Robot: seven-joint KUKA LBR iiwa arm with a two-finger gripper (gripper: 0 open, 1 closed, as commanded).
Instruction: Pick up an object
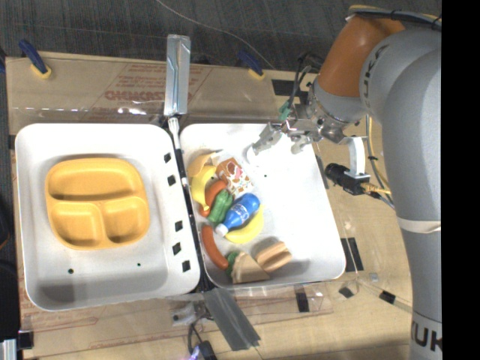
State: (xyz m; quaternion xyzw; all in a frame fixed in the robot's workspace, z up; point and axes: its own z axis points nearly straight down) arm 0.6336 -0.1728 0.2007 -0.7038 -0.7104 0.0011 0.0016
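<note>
My gripper (pixel 281 141) hangs over the back of the right bin (pixel 315 201), open, with nothing between its fingers. A heap of toy food lies in front of it and to its left: a red-and-white packet (pixel 234 175), a blue bottle (pixel 242 211), a green piece (pixel 219 209), yellow bananas (pixel 198 180), a red sausage (pixel 213 248) and a brown bun (pixel 272 256). The nearest item, the packet, lies a short way from the left finger (pixel 262 139), apart from it.
The left bin (pixel 30 223) holds a yellow divided tray (pixel 96 201). A metal bar (pixel 177 73) stands up at the back between the bins. The right bin's floor to the right of the heap is bare white. Cables (pixel 352 178) hang by the arm.
</note>
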